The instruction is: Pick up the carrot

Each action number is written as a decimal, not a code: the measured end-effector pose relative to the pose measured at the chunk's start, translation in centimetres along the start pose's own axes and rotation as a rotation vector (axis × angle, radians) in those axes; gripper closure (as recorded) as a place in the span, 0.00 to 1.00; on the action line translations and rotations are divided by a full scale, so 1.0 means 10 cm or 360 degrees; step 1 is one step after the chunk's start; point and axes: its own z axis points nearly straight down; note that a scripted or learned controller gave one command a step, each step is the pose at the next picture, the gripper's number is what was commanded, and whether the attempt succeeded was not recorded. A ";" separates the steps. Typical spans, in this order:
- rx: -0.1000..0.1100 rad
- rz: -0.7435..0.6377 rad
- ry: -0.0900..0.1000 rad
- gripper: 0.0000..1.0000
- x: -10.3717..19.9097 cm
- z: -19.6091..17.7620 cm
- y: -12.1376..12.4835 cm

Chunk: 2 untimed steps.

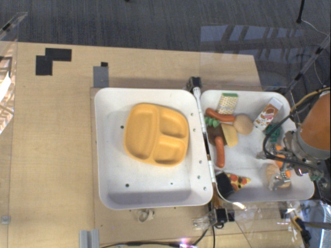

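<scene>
Cables: a tangle of wires and clamps (221, 216) lies at the counter's (51, 154) front edge, just outside the right bin's near left corner.
Right bin: a shallow white tray (248, 198) holding a scatter of toy foods.
Pizza: a slice (239, 180) lies in the right bin's near left corner, beside a black object I cannot identify.
Red sausage: one (220, 152) lies lengthwise along the right bin's left wall, about halfway back.
Hot dog: a second sausage (220, 116) lies slantwise farther back by the same wall, with a green piece (211, 122) touching it.
Potato: a pale round shape (243, 124) sits toward the right bin's back, left of centre, touching a yellow piece (230, 136).
Box: a small speckled packet (227, 103) rests against the right bin's back wall.
Carton: a white and red carton (268, 114) lies tilted in the right bin's far right corner.
Carrot: a small orange piece with green at its far end (279, 150) lies by the right bin's right wall, partly hidden by black cables.
Bread: a pale tan piece (271, 171) lies in the right bin's near right part.
Arm: its orange band (316, 128) looms over the right bin's right wall.
Tool: it (283, 180) hangs low over the right bin's near right corner, just beside the bread and nearer than the carrot.
Tool state: cannot be told from this view.
Left bin: it (114, 190) adjoins the right bin's left wall.
Plate: a yellow divided plate (155, 133) sits in the left bin.
</scene>
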 end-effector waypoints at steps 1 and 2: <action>0.0000 0.0000 0.0000 0.00 0.00 0.00 0.00; 0.0000 0.0000 0.0000 0.00 0.00 0.00 0.00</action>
